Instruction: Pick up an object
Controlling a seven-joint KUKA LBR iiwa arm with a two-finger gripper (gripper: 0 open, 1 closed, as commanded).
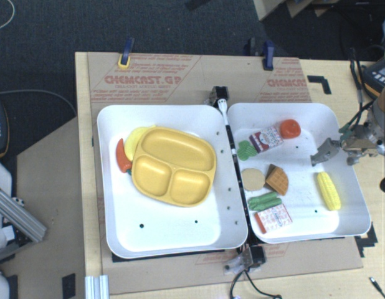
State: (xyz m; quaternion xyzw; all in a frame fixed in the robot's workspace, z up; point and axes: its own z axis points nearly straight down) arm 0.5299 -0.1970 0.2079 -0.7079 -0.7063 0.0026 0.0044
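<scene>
My gripper [337, 156] hangs over the right side of the right bin [304, 114], just above a yellow corn cob [329, 190]. Its two fingers are spread apart, open, with only bin floor between them. Further left in this bin lie a dark packet with a red cap [275, 136], a green leafy piece [246, 150], a round tan biscuit [253, 179], a brown wedge [277, 180], a green pickle-like piece [264, 200] and a red-and-white packet [273, 218].
The left bin [118, 223] holds a yellow divided tray [174, 166], with a red piece [122, 157] and a pale yellow piece [135, 137] tucked under its left rim. A ridge [232, 161] separates the bins. Clamps sit at the board's far edge.
</scene>
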